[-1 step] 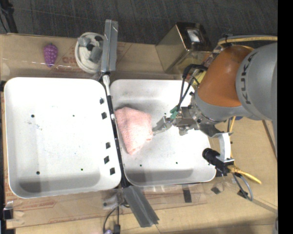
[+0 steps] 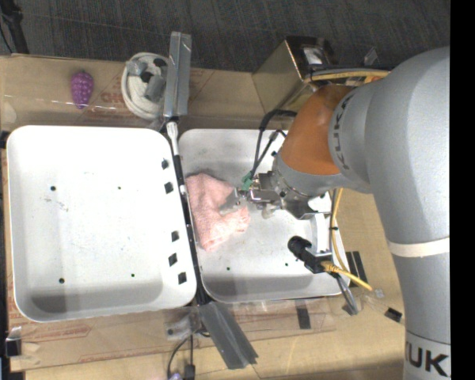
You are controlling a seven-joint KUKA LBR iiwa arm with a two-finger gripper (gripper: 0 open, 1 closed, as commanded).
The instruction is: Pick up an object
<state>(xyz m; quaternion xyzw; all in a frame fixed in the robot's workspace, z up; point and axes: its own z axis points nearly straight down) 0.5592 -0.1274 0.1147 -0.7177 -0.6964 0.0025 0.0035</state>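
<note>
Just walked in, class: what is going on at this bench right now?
A grey arm with an orange band reaches in from the right over the right bin. Its end effector sits at the right edge of a pink cloth-like lump lying near that bin's left wall. Whether it grips the lump cannot be told.

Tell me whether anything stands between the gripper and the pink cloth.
Nothing visible does. The gripper hangs at the right edge of the pink cloth in the right bin, with no other thing between them.
</note>
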